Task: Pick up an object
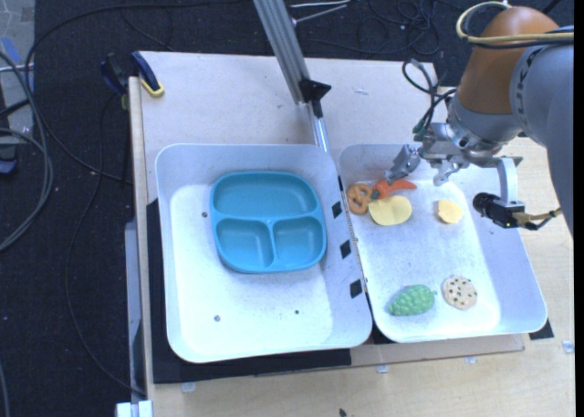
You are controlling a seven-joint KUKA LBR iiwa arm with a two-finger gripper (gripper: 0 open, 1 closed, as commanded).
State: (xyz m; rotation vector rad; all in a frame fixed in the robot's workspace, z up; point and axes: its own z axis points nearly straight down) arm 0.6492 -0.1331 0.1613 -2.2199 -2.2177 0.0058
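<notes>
The gripper [422, 169] is seen over the far part of the right bin [511, 297], and its two fingers are spread apart, with nothing held between them. One finger [401, 165] is angled down toward the left, its tip just above an orange carrot-like piece [394, 187]; whether tip and piece touch cannot be told. The other finger [443, 172] is lowered slightly to the right of it, over bare bin floor.

Around the fingers, several toy food pieces are laid out in the right bin. A brown pretzel [359, 197] is found at the left end of the carrot-like piece, touching or just beside it. A pale yellow piece [391, 213] is placed just near of the carrot-like piece. A smaller yellow-orange piece [449, 213] is set apart to the right. At the near side of the bin, a green bumpy piece [411, 300] and a chocolate-chip cookie [459, 292] are placed side by side, well apart from the gripper.

Above the gripper, the grey wrist and the orange band [502, 55] of the arm are seen coming in from the right.

In the left bin [182, 315], a blue divided tray [268, 221] with three compartments is placed near the middle. Both bins are borne by a pale bench [219, 96], and a metal pole [278, 27] is slanted across its far side.
</notes>
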